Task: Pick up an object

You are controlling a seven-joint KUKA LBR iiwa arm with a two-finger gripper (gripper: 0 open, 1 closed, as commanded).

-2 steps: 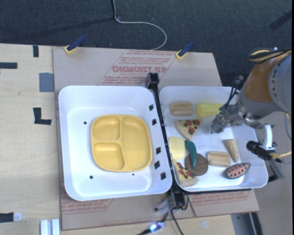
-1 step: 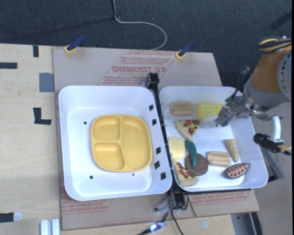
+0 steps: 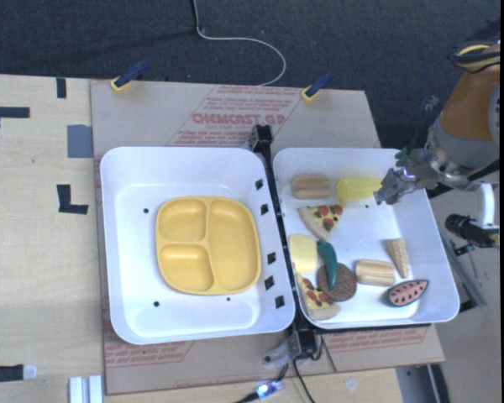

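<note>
The right bin (image 3: 420, 225) holds several toy foods: a hot dog bun (image 3: 310, 186), a yellow block (image 3: 358, 189), a pizza slice (image 3: 322, 217), a green pepper (image 3: 327, 259) lying on a brown patty (image 3: 339, 283), a bread roll (image 3: 375, 271), a cone (image 3: 396, 255) and a watermelon slice (image 3: 406, 292). My gripper (image 3: 392, 184) hangs over the bin's upper right part, just right of the yellow block. I see nothing held in it.
The left bin (image 3: 126, 225) holds a yellow divided plate (image 3: 208, 244). Both bins rest on a cardboard sheet (image 3: 235, 116) fixed with clamps. A white cable (image 3: 235, 40) loops at the back. The arm (image 3: 469, 116) comes in from the right.
</note>
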